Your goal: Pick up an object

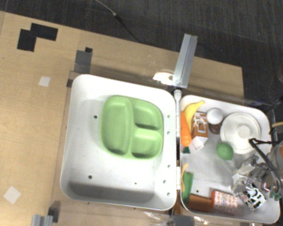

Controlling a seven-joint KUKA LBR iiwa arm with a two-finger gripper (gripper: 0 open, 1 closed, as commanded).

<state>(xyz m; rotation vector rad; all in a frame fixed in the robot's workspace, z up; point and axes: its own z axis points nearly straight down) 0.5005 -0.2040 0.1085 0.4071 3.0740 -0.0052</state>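
My gripper (251, 193) hangs low over the near right corner of the right bin (213, 168), its arm coming in from the right edge. Just left of it lies a small red box (224, 201), and beside that a brown object (200, 203). A green ball (225, 151) rests in the bin's middle, left and beyond the gripper. White bowls (240, 131) stand at the back right. A banana (191, 109), an orange stick-like item (184, 129) and a brown box (200, 124) lie along the bin's left side. A dark-and-white patterned part sits under the gripper.
The left bin (75, 168) holds a green divided plate (131, 127). A green item (187, 183) leans on the right bin's left wall. A metal post (185, 60) stands behind the bins. Cables run along the right side near the arm.
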